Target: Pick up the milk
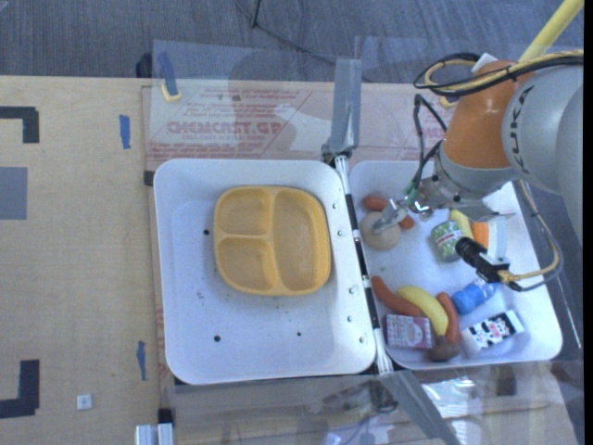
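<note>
Milk, a small white carton with black patches (492,331), lay on its side at the near right corner of the right bin (547,336), touching nothing but the bin floor and just right of a red-brown sausage (448,315). A blue-capped bottle (473,297) sat just beyond it. The gripper (400,213) hung at the far left part of that bin, well apart from the milk, its tips right above a round beige item (381,233); whether it was open or closed could not be told. The grey arm with its orange band (477,128) reached in from the right. Near the bin's near edge lay a banana (424,304), a pink box (409,332) and an orange sausage (394,297); a green item (447,242) lay in the middle. In the left bin (185,341) rested a yellow divided plate (272,240).
</note>
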Tool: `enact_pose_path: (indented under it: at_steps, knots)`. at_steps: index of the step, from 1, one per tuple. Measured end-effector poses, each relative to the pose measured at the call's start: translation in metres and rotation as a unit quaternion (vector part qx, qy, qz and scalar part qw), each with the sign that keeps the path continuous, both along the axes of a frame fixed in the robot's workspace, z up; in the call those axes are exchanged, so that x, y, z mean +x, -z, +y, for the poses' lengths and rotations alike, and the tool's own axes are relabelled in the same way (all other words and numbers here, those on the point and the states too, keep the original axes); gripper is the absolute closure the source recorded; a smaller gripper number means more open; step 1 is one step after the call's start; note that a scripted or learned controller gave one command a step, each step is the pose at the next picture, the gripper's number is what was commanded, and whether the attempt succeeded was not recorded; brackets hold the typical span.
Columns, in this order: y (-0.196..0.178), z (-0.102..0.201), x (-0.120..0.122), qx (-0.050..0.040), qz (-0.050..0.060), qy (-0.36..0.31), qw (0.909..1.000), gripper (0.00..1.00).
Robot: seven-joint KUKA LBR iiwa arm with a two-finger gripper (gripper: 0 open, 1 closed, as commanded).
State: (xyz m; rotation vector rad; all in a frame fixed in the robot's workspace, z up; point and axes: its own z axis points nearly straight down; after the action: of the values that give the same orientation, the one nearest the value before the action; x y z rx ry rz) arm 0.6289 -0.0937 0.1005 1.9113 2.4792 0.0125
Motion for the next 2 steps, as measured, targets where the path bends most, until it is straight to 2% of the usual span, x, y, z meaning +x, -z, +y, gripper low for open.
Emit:
enact_pose_path:
  at_steps: [1,2]
  knots:
    - [-0.011,-0.001,0.001,-0.0001,-0.003,0.002,1.0,1.0]
    - [-0.086,0.027,0.032,0.0002,0.005,0.053,0.9986,1.0]
